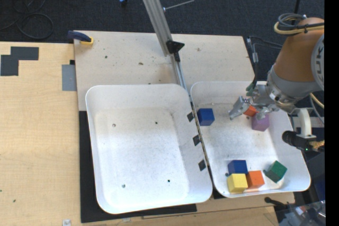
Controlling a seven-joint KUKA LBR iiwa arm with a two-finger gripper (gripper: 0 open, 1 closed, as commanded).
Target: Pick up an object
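Over the right bin [296,180], fingers [237,110] near purple block [260,123], blue cube [205,116]

The shallow white left bin [106,114] offers open floor. In the shallow white right bin [222,92], a small blue cube [205,116] stands near the dividing wall, a pale purple block [260,123] toward the right, and four coloured blocks [254,174] crowd the near edge; the middle floor lies open.

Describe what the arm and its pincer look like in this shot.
The arm has a broad orange band with grey casing below and beside it, rounded in shape. A loop of pale cable sits on top of the orange part. The pincer is a small grey metal piece with slim fingers and a bit of orange at its base.
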